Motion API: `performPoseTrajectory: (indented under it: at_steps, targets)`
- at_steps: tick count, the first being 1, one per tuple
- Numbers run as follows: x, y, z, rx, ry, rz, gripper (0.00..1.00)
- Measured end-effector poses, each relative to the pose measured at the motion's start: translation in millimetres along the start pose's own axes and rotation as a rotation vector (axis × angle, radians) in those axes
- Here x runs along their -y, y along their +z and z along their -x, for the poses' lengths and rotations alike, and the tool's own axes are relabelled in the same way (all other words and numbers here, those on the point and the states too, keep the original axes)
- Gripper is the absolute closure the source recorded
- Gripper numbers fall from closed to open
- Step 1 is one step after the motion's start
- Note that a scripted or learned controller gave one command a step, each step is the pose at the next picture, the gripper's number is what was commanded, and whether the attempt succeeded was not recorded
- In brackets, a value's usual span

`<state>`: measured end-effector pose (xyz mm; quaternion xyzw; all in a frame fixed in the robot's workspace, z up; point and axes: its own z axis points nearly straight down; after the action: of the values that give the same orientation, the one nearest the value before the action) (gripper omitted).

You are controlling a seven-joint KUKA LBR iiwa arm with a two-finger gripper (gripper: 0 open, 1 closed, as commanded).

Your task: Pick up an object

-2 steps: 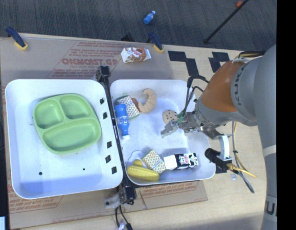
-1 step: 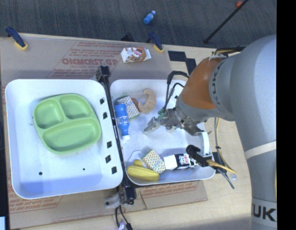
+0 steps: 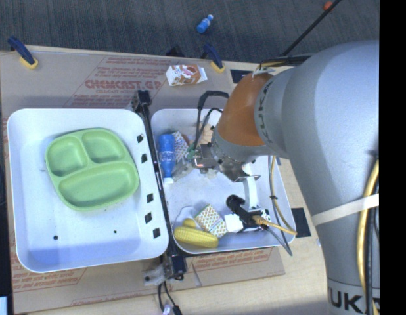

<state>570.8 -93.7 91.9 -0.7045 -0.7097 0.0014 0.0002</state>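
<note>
Left bin (image 3: 19, 176) holds a green divided plate (image 3: 92, 168) — three compartments, lying flat toward the bin's upper half. Both bins sit on a brown cardboard sheet (image 3: 91, 77) printed with red lettering. Blue clamps at the sheet's far edge: one at the upper left corner (image 3: 22, 51), one near the middle (image 3: 213, 56). A small red-and-white packet (image 3: 186, 75) lies on the cardboard just beside the middle clamp. Beyond the sheet, on the dark floor (image 3: 124, 5) — a small blue object (image 3: 203, 23), too small to identify.
</note>
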Motion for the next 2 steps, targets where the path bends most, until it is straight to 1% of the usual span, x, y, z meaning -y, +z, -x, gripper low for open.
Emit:
performPoseTrajectory:
  at_steps: [1,2]
  targets:
    - [85.4,-119.3,65.3,0.000,0.004,0.003,0.00]
    - [93.9,-0.6,25.7,-0.002,0.001,0.002,0.00]
